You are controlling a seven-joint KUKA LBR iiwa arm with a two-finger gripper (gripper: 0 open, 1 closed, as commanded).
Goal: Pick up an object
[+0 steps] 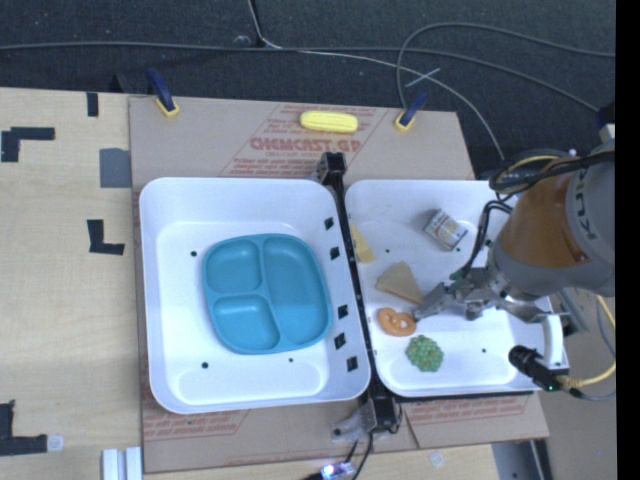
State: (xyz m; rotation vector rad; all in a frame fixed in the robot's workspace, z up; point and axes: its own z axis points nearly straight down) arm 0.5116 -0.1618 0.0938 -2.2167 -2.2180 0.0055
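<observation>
Pretzel [396, 321], small and orange-brown, lies on the floor of the right bin [400, 200] near the divider, and I judge it the likeliest target, because the gripper [425, 307] reaches toward it with the tips just beside its upper right edge. From my seat I cannot tell how the gripper is set; the tips blur into one dark wedge, and nothing is visibly held.

Touching or nearly touching the tips on the far side is a tan wedge [400, 282]. A green bumpy piece [425, 353] sits just below the pretzel, a small silver-grey packet [444, 228] lies toward the back of the same bin, and a pale yellow scrap [359, 247] rests against the divider.

The left bin [160, 268] holds a blue sectioned plate [267, 294]. A yellow corn cob [328, 122] lies on the cardboard behind the bins.

I read the task as barely begun: approach made, nothing lifted, grasp and raise left.
</observation>
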